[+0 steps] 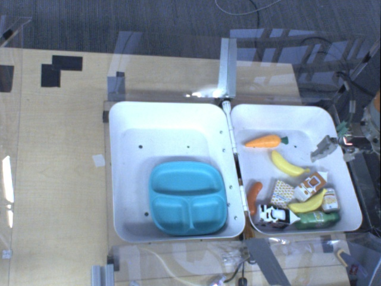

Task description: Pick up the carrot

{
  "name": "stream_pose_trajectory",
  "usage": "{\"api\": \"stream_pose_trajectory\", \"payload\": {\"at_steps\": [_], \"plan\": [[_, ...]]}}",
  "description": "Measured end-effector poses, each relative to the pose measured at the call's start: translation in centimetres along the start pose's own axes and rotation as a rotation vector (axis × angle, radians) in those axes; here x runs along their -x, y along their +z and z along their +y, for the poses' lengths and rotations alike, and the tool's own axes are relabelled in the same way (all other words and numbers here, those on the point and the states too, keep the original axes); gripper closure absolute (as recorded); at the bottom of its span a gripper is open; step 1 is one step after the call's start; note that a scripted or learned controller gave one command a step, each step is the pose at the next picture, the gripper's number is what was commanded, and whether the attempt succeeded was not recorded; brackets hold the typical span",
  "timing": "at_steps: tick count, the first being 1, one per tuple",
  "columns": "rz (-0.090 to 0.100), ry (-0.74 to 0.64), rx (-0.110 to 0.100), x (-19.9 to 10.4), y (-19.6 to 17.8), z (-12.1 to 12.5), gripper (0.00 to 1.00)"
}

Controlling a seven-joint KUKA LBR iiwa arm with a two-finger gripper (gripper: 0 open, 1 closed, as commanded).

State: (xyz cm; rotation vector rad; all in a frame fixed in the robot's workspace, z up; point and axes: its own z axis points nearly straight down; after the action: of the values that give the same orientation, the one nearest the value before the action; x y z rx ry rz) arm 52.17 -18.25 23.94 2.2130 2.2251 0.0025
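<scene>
The carrot point(262, 141) lies in the upper part of the right bin point(297, 113), its green tip pointing right, just above a banana point(287, 164). The gripper point(325, 148) hangs near that bin's right rim, well apart from the carrot; whether it is open or closed I cannot tell. A blue tray point(188, 196) sits in the left bin point(128, 136).

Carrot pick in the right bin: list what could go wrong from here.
1. The carrot lies close to a banana; the descending gripper could nudge the banana or pinch it instead.
2. The carrot is rounded and tapered, so it may roll or slip out of the closing jaws.
3. It sits near the divider wall of the right bin, leaving little room on that side.
</scene>
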Motion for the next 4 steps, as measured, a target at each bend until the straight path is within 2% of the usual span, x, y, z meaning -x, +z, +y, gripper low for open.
{"api": "stream_pose_trajectory", "payload": {"at_steps": [1, 2, 3, 4], "plan": [[0.000, 0.020, 0.000, -2.3, 2.9, -3.4, 0.00], [0.000, -0.129, 0.001, -5.5, 1.1, 6.2, 0.00], [-0.001, -0.199, 0.008, -8.2, 15.1, 12.7, 0.00], [0.000, -0.181, 0.008, -9.2, 15.0, 8.5, 0.00]]}}
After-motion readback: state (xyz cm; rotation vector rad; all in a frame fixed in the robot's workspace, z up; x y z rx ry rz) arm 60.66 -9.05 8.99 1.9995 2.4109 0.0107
